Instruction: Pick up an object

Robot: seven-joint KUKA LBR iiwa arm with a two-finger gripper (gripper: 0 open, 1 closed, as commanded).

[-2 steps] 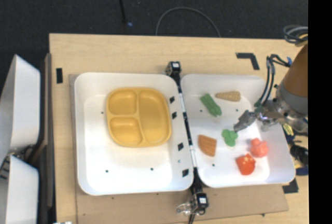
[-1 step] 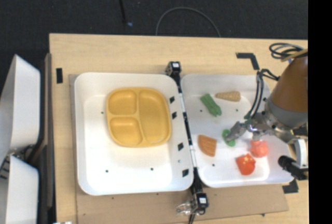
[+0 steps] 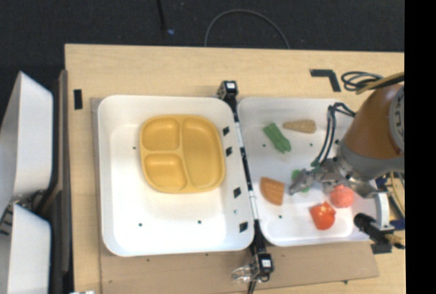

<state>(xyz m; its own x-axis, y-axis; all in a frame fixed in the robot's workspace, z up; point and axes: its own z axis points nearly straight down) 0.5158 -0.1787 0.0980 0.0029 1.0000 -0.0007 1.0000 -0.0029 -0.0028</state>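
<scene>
Yellow tray (image 3: 182, 153) in left bin (image 3: 116, 218)

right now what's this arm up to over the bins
The arm has its gripper low in the right bin, among small items: an orange wedge, a green piece, a tan piece and two red items. Whether it holds anything can't be made out. The left bin holds a yellow divided tray.

Yellow divided plate (image 3: 182, 152) in left bin (image 3: 119, 218); arm (image 3: 373, 133) over right bin (image 3: 293, 235) (toy foods).
</scene>
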